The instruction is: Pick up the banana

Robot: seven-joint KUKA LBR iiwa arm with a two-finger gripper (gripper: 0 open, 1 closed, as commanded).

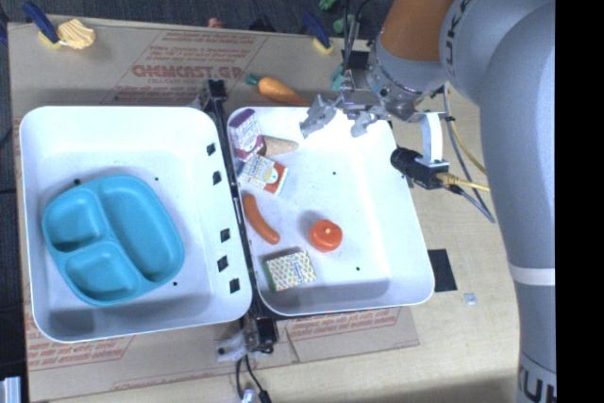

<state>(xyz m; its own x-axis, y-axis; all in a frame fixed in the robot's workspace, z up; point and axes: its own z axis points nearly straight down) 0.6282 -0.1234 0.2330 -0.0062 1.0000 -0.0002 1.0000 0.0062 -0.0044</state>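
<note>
White bins sit side by side on brown cardboard (pixel 179 61). The left bin (pixel 57 123) holds a blue tray (pixel 111 239) with three parts. The right bin (pixel 401 231) holds a purple cup (pixel 244 129), a small packet (pixel 261 173), a long sausage (pixel 260 218), a round orange-red toy food (pixel 326 235) and a little box (pixel 291 270). A carrot (pixel 279 90) lies on the cardboard just behind this bin. The gripper (pixel 340 117) hangs over the bin's back edge, fingers apart, holding nothing. I cannot tell where the banana is.
</note>
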